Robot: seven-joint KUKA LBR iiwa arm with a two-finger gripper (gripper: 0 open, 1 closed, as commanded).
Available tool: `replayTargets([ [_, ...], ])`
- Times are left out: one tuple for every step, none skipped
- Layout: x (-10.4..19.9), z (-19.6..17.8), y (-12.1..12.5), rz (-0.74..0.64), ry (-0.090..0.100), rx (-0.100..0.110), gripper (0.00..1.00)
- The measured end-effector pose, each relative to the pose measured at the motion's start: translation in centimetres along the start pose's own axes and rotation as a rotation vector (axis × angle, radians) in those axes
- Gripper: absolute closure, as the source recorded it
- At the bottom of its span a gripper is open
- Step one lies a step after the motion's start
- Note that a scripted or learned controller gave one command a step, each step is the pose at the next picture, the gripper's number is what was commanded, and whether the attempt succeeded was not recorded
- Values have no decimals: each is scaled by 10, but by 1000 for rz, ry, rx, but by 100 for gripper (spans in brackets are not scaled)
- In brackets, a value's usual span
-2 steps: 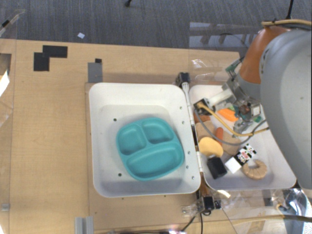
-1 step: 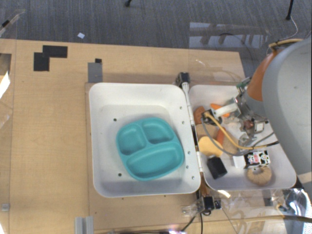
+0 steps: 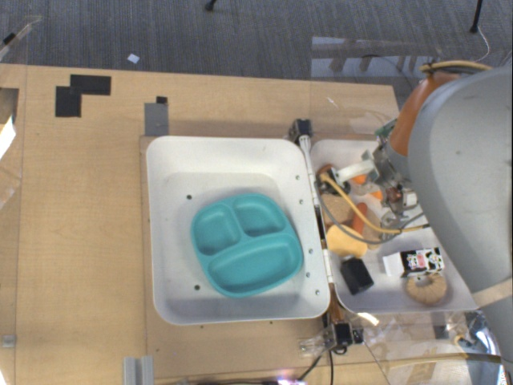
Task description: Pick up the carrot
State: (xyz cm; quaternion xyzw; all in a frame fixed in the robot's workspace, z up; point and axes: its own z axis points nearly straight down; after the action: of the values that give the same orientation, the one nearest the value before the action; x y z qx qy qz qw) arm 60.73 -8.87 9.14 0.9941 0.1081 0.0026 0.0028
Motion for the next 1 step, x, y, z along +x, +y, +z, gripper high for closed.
replayTargets([
  [3, -13, -1, -8, 8, 0, 100],
])
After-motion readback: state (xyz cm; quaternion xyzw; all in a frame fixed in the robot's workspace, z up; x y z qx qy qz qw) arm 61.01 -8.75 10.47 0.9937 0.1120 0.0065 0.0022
